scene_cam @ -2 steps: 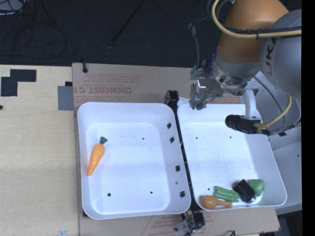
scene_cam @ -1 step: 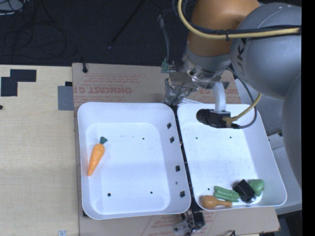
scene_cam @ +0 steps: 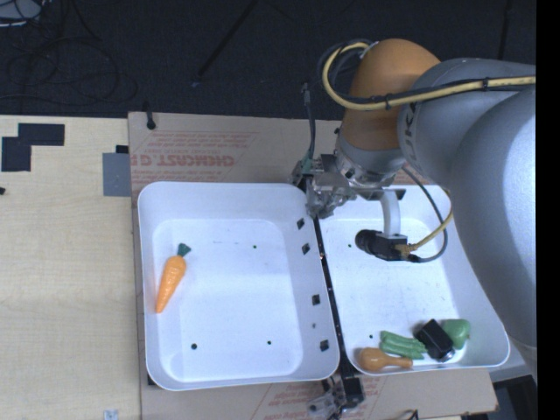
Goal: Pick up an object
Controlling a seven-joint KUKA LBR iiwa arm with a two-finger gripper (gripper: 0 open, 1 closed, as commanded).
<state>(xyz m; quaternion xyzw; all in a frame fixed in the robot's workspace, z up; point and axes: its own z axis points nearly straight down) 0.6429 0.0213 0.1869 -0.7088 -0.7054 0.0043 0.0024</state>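
Observation:
An orange toy carrot (scene_cam: 171, 278) with a green top lies at the left side of the left bin (scene_cam: 227, 201). In the near right corner of the right bin (scene_cam: 472, 300) a green pod-like toy (scene_cam: 402, 345), a black block (scene_cam: 434, 338), a green piece (scene_cam: 457, 329) and an orange pear-shaped toy (scene_cam: 383, 360) lie close together. My gripper (scene_cam: 324, 196) hangs over the far end of the ridge between the two bins, well away from all these objects. I see nothing held in it.
The grey arm with its orange band (scene_cam: 389, 77) covers the far right of the right bin. A black cable fitting (scene_cam: 378, 245) on a yellow hose hangs above that bin's middle. Brown cardboard (scene_cam: 219, 151) lies under both bins.

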